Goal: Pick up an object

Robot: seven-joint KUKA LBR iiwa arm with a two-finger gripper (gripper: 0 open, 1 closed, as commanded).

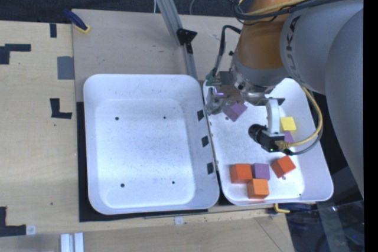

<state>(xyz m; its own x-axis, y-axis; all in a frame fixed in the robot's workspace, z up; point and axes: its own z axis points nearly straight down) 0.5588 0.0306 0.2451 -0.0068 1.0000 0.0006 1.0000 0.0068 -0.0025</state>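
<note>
My gripper (225,101) hangs low over the far left corner of the right bin (316,189), close to the wall shared with the left bin. A light purple block (237,110) lies tilted right at its tip; whether it is held is unclear. Further blocks lie in the right bin: a yellow one (288,123), a small purple one (288,137) partly behind a cable, three orange ones (240,173) (257,187) (283,166) and a purple one (261,171) among them near the front.
The left bin (142,144) stands beside the right one. A slanted metal bar (165,3) runs from the top down to the bins' far edge. The arm's orange band (266,38) and grey body cover the far right side. A black camera module (260,134) hangs over the right bin.
</note>
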